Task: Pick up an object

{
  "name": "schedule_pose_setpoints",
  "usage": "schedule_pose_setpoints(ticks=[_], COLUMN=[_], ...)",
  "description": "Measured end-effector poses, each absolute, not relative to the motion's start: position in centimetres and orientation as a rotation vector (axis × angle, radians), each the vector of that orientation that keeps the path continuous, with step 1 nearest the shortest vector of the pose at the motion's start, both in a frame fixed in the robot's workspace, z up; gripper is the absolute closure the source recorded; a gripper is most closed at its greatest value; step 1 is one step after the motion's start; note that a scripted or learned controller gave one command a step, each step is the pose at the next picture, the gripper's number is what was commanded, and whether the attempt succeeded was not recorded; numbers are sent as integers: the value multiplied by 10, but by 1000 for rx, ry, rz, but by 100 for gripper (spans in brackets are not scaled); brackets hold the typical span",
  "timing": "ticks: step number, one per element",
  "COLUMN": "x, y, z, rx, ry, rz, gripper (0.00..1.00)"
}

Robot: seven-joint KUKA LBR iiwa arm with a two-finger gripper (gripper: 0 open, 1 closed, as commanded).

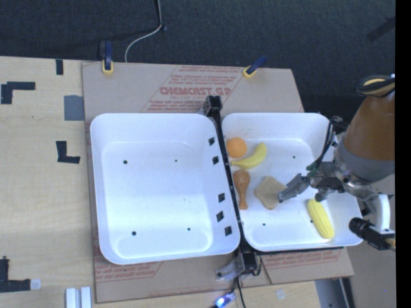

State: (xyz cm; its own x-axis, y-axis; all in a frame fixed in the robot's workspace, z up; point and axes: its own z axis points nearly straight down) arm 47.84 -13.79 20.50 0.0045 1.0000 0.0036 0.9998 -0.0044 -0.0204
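1. Left bin (109, 172): nothing lies in it.
2. Right bin (282, 122), by its left wall: orange (236, 147), banana (252, 157), drumstick (242, 186).
3. Tan lump (269, 192), mid-bin, lies just left of the gripper (287, 192), touching its tip; I judge it the nearest pick.
4. Gripper's state: I cannot tell.
5. Corn (320, 218) lies near the bin's front right corner, its long axis running roughly front to back.

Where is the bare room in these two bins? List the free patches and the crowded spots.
The left bin is bare across its floor. In the right bin, free floor lies along the far wall and at the near-left corner. It is crowded by the divider: orange, banana, drumstick, tan piece. The gripper and corn fill the right.
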Motion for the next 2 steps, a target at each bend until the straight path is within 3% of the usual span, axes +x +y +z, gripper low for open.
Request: schedule_pose_setpoints(ticks=[1, 2], x=[559, 556], y=[-111, -112], z=[295, 296], rx=[-2218, -2210], ry=[-2233, -2218], rz=[-4, 14], gripper=[0, 100])
